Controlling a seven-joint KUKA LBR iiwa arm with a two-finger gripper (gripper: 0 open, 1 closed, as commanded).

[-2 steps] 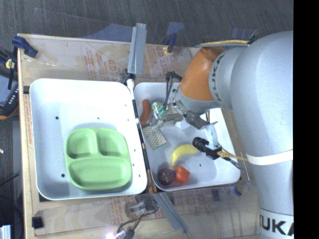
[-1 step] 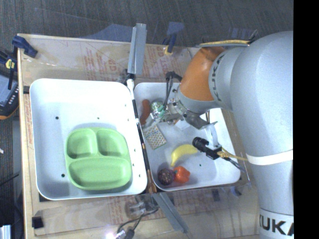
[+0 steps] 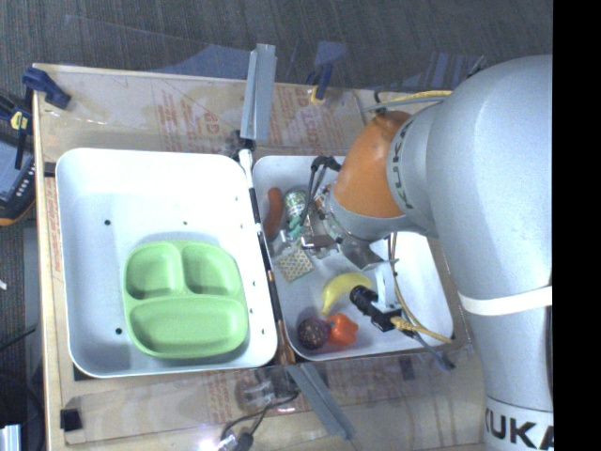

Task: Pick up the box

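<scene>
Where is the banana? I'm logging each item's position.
The banana lies in the right bin, toward its near edge, just above the red fruit and right of the patterned box.

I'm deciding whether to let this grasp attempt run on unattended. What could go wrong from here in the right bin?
1. The gripper is low among crowded items: the small patterned box lies close to the red sausage-shaped item and the green can, so it may catch or shove a neighbour instead.
2. The box sits close to the bin's left wall, which may leave little finger room.
</scene>
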